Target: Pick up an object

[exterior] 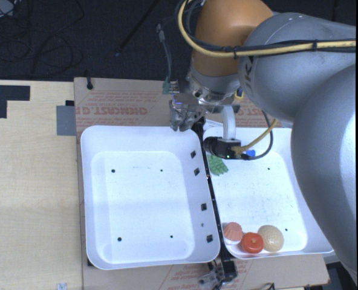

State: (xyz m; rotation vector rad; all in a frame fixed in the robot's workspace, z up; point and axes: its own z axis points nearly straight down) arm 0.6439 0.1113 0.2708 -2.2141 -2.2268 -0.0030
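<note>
**Figure: bench from above, one moment.** I see two shallow white plastic bins side by side on a brown cardboard sheet (pixel 124 101), which lies on the pale wooden bench (pixel 28 186). The left-hand bin (pixel 136 198) and the right-hand bin (pixel 260 192) meet along a shared rim that runs from the far edge to the near edge.

**Arm.** One grey arm (pixel 312 77) with an orange band (pixel 230 17) reaches in from the right of the view. Its two-finger gripper (pixel 182 123) stands over the far end of the shared rim, at the far right corner of the left-hand bin. From this view I cannot tell whether the gripper is spread or pressed together.

**Things to pick, four in all, every one in the right-hand bin.**
- One green leafy piece (pixel 217 165) lies on the bin floor just beside the shared rim, in the far left part of that bin, near the gripper.
- Three round things sit in a close row at the near edge, towards the near left corner: one pale pink round piece (pixel 232 231), one red round piece (pixel 252 242) and one tan round piece (pixel 271 237).
- The red one is in the middle and looks to touch both neighbours.
- This group lies well apart from the gripper.

**Bench marks.** On the bench, left of the cardboard, I count one grey rectangular patch (pixel 64 119) and two black patches (pixel 6 98).
</note>
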